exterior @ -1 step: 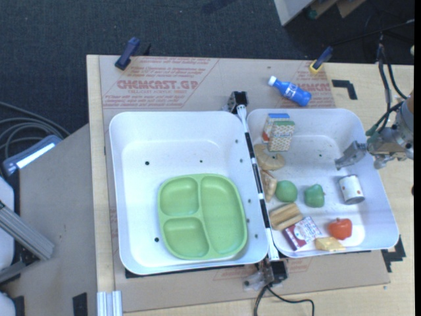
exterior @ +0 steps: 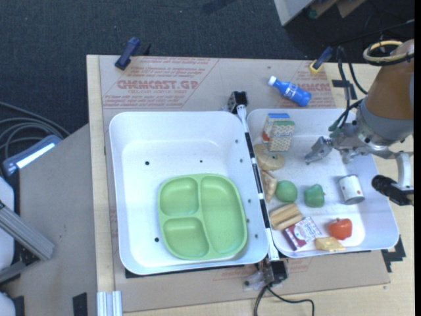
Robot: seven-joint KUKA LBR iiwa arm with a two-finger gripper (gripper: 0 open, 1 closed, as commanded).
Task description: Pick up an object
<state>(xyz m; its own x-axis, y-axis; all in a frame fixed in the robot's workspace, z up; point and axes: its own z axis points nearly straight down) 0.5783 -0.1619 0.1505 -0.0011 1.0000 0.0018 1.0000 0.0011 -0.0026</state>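
Observation:
The right bin [exterior: 368, 127] holds several small objects: a patterned box [exterior: 279, 131], a tan flat piece [exterior: 270, 160], a green ball [exterior: 286, 191], a green pepper toy [exterior: 314, 195], a silver can [exterior: 350, 189], a tan roll [exterior: 285, 214], a red-and-white packet [exterior: 304, 231], a red tomato toy [exterior: 340, 228] and a yellow piece [exterior: 327, 243]. My gripper [exterior: 319, 150] hangs over the upper middle of this bin, right of the box and above the pepper. I see nothing held in it.
The left bin [exterior: 131, 137] carries a green divided plate [exterior: 200, 214]. A blue bottle [exterior: 289, 91] lies on the board behind the right bin. The arm's grey body [exterior: 388, 110] covers the bin's far right corner. Clamps sit between the bins.

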